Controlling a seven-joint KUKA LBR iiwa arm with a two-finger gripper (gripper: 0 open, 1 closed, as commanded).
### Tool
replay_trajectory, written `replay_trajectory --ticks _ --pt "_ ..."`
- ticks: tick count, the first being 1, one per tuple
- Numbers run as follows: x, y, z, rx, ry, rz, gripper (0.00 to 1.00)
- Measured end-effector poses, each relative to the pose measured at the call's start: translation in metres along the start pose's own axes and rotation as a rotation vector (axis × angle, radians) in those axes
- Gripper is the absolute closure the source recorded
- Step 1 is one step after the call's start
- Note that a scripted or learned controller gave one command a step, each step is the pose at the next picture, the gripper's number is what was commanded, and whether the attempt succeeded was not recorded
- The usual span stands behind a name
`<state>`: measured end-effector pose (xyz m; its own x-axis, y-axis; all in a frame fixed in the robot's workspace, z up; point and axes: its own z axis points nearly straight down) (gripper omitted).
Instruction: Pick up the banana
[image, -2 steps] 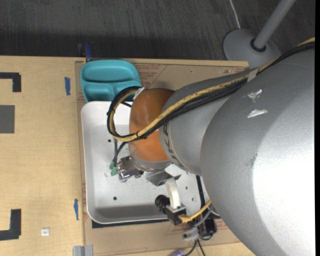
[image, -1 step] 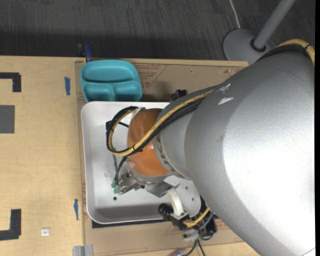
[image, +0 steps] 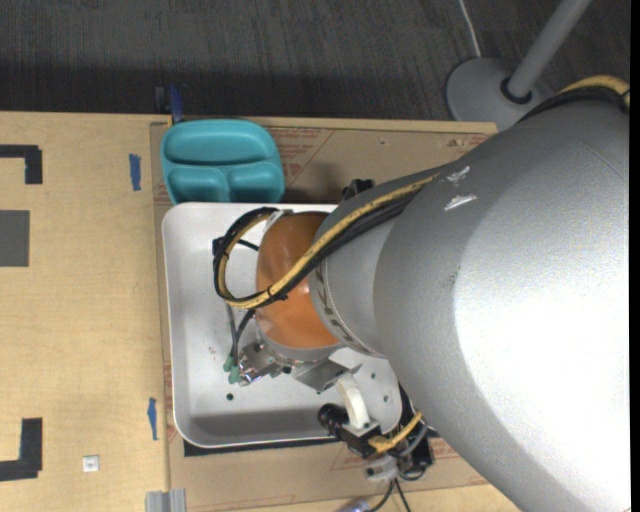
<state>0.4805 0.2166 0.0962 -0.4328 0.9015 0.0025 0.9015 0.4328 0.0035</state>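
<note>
My arm reaches down into a white bin (image: 190, 300) and hides the bin's middle and right side. The orange band (image: 290, 285) above the wrist sits over the bin's centre. Just below it I see the grey wrist flange (image: 272, 360), with small green connectors (image: 235, 375) at its left edge. The gripper hangs under this flange, low over the bin floor and covered by the wrist. The bare strip of bin floor along the left holds only a few dark specks. Whatever lies under the arm is hidden.
A teal two-compartment tray (image: 222, 160) stands just behind the bin. A black and yellow cable loop (image: 228, 268) bulges left from the wrist. Brown cardboard with blue tape marks (image: 135, 172) lies to the left. A grey stand base (image: 488, 90) is at the back right.
</note>
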Motion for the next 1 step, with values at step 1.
replay_trajectory --ticks 1 --pt "0.0 -0.0013 -0.0806 0.003 -0.003 0.311 1.0"
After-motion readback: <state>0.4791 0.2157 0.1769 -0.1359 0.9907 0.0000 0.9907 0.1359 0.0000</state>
